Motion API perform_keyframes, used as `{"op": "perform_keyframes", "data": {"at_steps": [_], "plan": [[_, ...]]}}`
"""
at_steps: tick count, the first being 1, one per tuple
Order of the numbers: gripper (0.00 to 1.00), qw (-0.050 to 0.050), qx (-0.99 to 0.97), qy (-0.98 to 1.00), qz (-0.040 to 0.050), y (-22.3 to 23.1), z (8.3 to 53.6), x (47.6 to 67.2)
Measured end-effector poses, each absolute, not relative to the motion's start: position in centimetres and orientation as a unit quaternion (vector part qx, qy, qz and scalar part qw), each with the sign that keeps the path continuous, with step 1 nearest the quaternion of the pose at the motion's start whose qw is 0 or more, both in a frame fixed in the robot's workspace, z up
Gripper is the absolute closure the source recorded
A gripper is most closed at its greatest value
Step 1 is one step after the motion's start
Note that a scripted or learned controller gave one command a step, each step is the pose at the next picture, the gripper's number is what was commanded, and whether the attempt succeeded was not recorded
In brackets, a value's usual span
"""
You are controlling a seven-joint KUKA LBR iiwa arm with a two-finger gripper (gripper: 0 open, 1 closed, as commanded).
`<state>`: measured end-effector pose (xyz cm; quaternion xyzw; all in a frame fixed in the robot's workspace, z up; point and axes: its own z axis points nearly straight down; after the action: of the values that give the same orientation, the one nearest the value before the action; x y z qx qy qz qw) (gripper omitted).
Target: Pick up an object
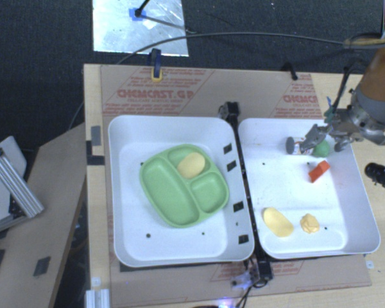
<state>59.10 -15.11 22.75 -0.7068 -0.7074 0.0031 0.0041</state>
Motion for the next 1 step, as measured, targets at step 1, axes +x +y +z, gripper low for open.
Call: {"op": "perform_keyframes", "data": {"at_steps": [1], "plan": [[0.00, -0.001, -0.706, -0.708, -0.0003, -15.08, 23.41, 59.35]]}}
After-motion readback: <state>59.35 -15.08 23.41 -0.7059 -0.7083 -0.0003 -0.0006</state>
